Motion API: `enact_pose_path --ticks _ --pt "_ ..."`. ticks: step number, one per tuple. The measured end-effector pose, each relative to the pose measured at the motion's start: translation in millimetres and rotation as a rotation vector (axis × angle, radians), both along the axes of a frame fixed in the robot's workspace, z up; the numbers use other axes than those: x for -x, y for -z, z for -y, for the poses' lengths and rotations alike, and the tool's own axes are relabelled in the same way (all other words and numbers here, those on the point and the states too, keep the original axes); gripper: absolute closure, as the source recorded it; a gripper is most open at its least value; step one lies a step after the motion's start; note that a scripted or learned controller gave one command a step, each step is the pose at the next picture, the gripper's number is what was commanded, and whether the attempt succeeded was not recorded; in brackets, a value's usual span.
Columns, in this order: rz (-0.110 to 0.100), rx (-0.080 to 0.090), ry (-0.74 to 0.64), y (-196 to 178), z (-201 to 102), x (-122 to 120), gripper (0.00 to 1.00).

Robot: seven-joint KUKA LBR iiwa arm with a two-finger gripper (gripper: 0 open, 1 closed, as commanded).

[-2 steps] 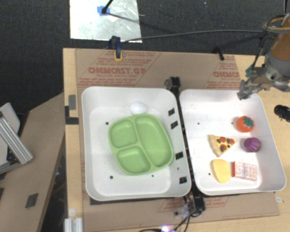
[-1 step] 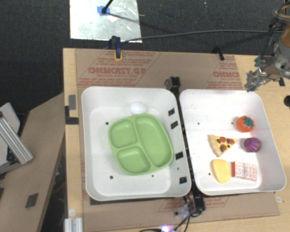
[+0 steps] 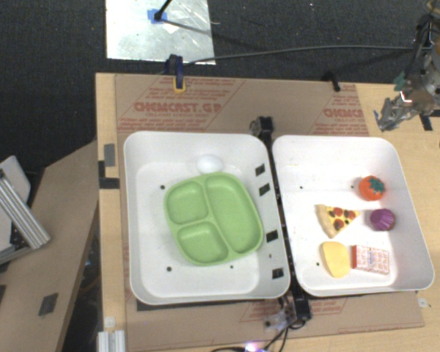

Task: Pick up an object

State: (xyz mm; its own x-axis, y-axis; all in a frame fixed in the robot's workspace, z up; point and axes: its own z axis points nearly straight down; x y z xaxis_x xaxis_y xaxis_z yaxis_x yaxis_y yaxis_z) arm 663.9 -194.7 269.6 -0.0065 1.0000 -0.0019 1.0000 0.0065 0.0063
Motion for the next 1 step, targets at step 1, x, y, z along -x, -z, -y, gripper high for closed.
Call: enact_pose_path --ticks 1 --pt "-0.005 -0.002 0.000 14.0 -46.8 3.3 1.00"
